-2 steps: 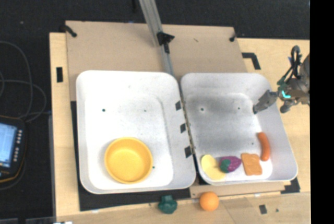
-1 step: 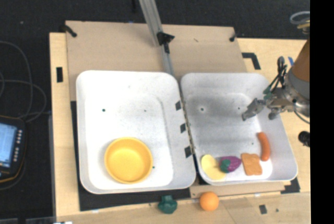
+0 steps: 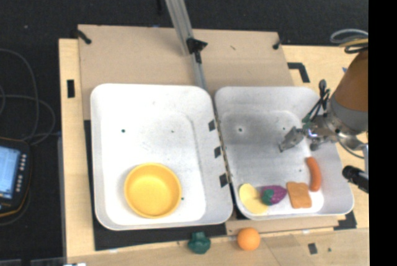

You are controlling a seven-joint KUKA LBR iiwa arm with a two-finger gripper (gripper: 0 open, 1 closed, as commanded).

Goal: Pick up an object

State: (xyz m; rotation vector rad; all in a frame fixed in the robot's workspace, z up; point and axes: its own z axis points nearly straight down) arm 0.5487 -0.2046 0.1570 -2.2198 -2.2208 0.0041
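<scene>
The gripper [image 3: 291, 139] hangs over the right bin [image 3: 260, 116] with nothing between its fingers — open or shut, I cannot tell. Along that bin's near edge lie 4 items — lemon [image 3: 247, 195], purple toy [image 3: 272, 195], bread [image 3: 299, 195], sausage [image 3: 314, 173].

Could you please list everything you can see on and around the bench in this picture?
Shallow white bins: 2, white, side by side; left bin, right bin.
Round yellow bowl: 1, yellow, left bin's near part.
Orange sausage-shaped toy: 1, orange-red, right bin's near right.
Flat orange-brown block: 1, orange-brown, right bin's near edge.
Purple and green toy: 1, beside the block.
Pale yellow piece: 1, right bin's near left corner.
Orange ball: 1, on the bench before the right bin.
Small green object: 1, on the bench before the bins.
Gripper: 1, grey, over the right bin.
</scene>
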